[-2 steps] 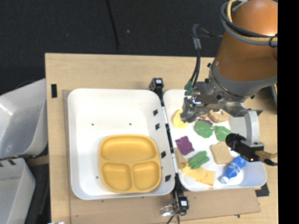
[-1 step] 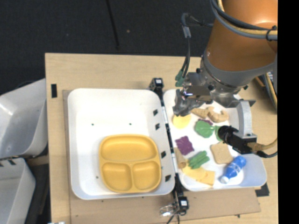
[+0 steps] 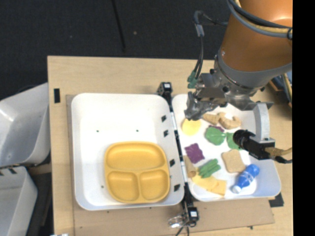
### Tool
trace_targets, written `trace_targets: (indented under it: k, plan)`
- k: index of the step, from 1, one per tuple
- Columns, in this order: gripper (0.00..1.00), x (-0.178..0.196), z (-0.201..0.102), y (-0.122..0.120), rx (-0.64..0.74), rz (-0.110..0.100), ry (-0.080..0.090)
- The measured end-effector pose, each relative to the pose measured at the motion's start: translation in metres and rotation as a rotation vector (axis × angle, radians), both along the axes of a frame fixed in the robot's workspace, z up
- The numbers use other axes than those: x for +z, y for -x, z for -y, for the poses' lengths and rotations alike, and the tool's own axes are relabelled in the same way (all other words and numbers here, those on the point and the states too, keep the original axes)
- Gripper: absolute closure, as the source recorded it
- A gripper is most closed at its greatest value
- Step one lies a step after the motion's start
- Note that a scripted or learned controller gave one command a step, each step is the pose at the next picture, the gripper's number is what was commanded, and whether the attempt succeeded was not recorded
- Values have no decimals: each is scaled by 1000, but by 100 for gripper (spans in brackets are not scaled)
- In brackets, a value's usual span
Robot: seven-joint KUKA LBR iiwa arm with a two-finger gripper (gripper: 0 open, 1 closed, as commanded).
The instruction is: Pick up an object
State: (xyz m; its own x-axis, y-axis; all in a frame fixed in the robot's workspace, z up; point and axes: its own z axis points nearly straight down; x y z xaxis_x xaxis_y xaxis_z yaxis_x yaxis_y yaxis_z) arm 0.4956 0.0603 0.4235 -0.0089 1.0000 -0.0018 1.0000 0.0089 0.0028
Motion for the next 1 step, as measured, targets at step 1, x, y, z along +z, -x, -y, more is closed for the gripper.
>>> trace_targets:
  k: [1]
  plan:
    - [100,10,0,-1,9,-1,2]
